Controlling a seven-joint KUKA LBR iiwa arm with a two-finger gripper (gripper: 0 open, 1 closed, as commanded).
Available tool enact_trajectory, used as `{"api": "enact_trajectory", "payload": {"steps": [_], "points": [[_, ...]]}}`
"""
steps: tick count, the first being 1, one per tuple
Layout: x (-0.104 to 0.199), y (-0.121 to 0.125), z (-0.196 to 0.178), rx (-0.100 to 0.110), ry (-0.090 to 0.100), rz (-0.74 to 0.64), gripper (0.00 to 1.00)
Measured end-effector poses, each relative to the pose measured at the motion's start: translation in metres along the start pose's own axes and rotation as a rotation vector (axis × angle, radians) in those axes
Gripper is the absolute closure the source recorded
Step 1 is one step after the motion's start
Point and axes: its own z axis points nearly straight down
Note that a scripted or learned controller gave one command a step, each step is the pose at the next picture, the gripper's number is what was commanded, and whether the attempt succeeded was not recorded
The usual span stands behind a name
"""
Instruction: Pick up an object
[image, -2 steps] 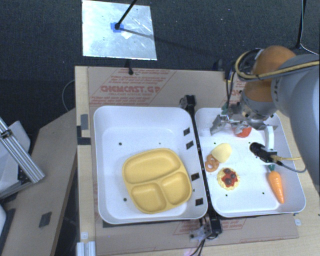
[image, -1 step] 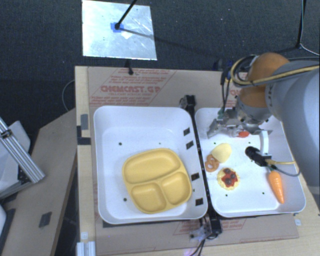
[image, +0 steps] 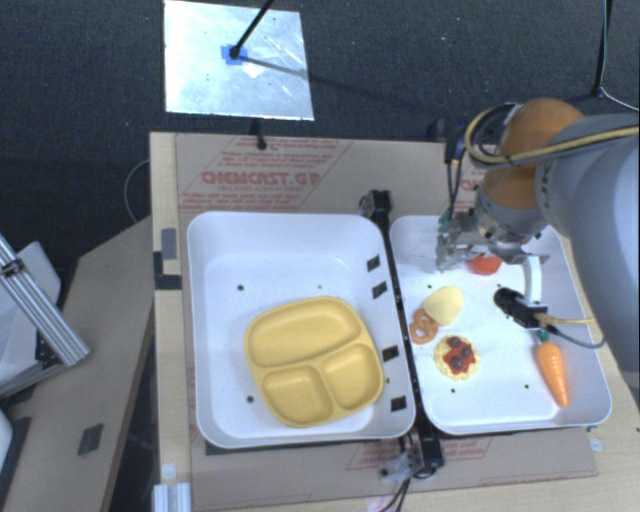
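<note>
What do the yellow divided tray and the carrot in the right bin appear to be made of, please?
The yellow tray looks like moulded plastic: uniform colour, soft sheen, rounded compartments. The carrot seems a plastic toy, judging by its smooth, evenly orange surface, though rubber is possible.

The desk (image: 120, 300) is covered by a printed cardboard sheet (image: 265, 170); two white bins are set side by side on it, the left bin (image: 215, 250) touching the right bin (image: 590, 395).
</note>
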Motion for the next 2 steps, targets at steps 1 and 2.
{"api": "enact_trajectory", "payload": {"steps": [1, 2], "points": [[-0.009, 0.006, -0.055, -0.001, 0.000, 0.004, 1.00], [-0.010, 0.007, -0.108, -0.001, 0.001, 0.001, 1.00]]}}
